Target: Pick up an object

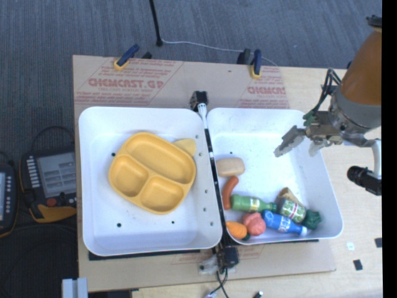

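Observation:
My gripper (296, 150) hangs over the upper right part of the right bin (267, 126), open, with nothing between its fingers. Below and left of it the toy food lies along the bin's left and front sides: a tan bread roll (229, 166), a red sausage (229, 191), a green bottle (254, 203), a red fruit (253, 222), an orange piece (236, 230), a blue bottle (282, 222), a brown and green can (291, 207) and a green leafy piece (312, 217). The gripper touches none of them.
The left bin (99, 129) holds a yellow divided plate (152, 172) with a pale yellow piece (185, 145) behind it. A black bar (208, 144) runs between the bins. Clamps (256, 64) hold the board at the back.

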You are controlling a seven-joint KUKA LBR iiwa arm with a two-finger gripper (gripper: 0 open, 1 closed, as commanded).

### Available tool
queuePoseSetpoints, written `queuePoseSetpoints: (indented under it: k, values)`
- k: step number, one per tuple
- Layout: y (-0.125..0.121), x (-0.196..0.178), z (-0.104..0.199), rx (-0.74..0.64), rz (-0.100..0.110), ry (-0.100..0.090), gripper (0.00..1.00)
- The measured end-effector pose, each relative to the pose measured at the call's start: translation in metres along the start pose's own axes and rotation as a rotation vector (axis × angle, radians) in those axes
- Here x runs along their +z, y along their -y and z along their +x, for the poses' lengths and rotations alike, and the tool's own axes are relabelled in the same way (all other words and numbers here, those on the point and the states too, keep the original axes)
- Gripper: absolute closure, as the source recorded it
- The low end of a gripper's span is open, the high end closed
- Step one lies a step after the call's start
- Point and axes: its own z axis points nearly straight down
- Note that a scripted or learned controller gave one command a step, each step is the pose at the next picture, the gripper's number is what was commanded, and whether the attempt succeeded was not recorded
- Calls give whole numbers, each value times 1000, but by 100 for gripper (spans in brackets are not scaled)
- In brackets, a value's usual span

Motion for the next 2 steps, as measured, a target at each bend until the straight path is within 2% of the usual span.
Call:
queuePoseSetpoints:
  k: [1,2]
  values:
    - [51,138,31,1,3,-1,0]
    - [51,100,-6,1,0,0,0]
